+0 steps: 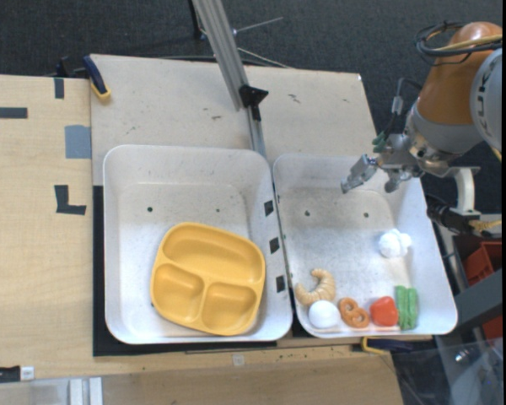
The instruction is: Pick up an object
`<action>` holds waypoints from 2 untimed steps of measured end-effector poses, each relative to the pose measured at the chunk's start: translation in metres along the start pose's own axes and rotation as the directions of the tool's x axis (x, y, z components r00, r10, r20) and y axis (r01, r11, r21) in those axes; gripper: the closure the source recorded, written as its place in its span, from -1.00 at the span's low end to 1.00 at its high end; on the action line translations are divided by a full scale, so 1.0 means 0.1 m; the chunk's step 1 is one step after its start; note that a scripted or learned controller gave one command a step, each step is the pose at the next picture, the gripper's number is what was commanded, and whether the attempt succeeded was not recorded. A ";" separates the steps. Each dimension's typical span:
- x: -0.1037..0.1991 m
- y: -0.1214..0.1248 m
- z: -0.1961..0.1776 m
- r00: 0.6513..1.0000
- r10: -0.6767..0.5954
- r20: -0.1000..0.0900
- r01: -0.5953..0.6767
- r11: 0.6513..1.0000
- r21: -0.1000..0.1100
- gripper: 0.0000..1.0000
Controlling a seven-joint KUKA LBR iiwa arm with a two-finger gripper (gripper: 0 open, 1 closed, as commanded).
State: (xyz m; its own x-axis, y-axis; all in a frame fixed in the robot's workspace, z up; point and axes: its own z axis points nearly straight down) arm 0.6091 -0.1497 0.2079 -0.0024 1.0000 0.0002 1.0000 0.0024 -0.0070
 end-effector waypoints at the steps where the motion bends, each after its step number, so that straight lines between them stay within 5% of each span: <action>1: 0.01 0.08 0.49 1.000 0.000 0.001 0.000 1.000 -0.001 -1.00; 2: 0.02 0.13 0.95 1.000 0.000 0.000 0.000 1.000 0.000 -1.00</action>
State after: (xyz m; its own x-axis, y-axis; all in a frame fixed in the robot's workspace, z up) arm 0.6217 -0.1472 0.1129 -0.0026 1.0000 0.0000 1.0000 0.0026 -0.0067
